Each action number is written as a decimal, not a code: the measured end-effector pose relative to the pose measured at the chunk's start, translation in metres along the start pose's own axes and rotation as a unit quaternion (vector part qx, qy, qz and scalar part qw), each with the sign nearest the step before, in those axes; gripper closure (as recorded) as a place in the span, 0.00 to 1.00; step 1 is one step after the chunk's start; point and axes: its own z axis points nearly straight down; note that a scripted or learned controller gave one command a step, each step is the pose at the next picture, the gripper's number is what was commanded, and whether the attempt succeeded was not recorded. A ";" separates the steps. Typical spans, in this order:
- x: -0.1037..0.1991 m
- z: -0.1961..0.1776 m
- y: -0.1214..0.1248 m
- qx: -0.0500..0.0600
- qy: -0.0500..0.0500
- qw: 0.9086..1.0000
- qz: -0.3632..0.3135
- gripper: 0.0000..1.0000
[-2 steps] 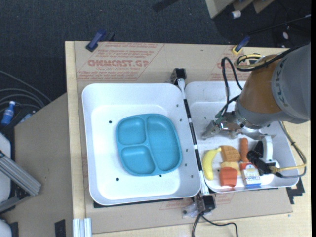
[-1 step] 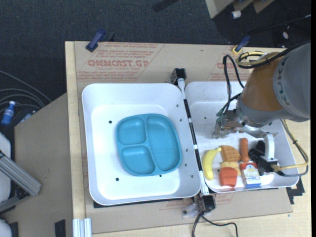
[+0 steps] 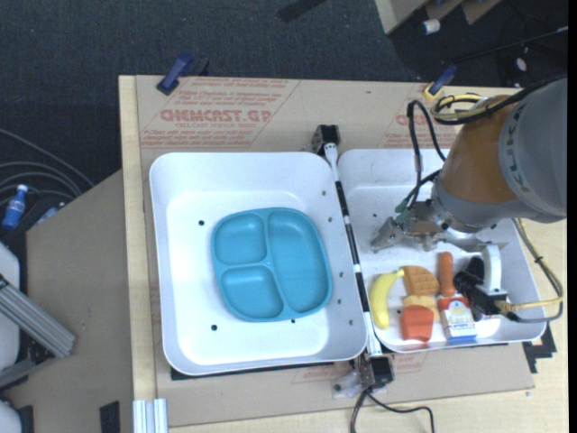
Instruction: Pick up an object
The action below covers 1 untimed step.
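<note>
Brown printed board covers the counter [image 3: 225, 106], and two white bins sit side by side on it. The left bin [image 3: 180, 242] carries just a blue divided plate [image 3: 270, 264], lying flat in its middle. It is wide and low, with little for me to close on.

The right bin [image 3: 379, 174] is where my choices are. The small pieces crowd its end toward the counter's near right corner, as the camera sees it. A yellow banana [image 3: 385, 298] lies nearest the wall between the bins. A tan waffle [image 3: 418, 280] is just beside it, with a red-orange block [image 3: 416, 321] below that. An orange sausage [image 3: 445, 273] and a small carton [image 3: 459, 318] lie further toward the counter's right edge. They are packed nearly touching, so I judge that a grasp on one could nudge its neighbours.

My pincer [image 3: 401, 231] hangs low inside the right bin, over bare floor just above the banana and waffle. Nothing shows in its grip. I cannot tell whether it is spread or pressed together. The banana, with free space on one side, looks the easiest pick.
</note>
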 end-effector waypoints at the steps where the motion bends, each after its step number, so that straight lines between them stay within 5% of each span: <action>1: -0.007 0.009 0.088 -0.001 -0.001 1.000 -0.001 0.00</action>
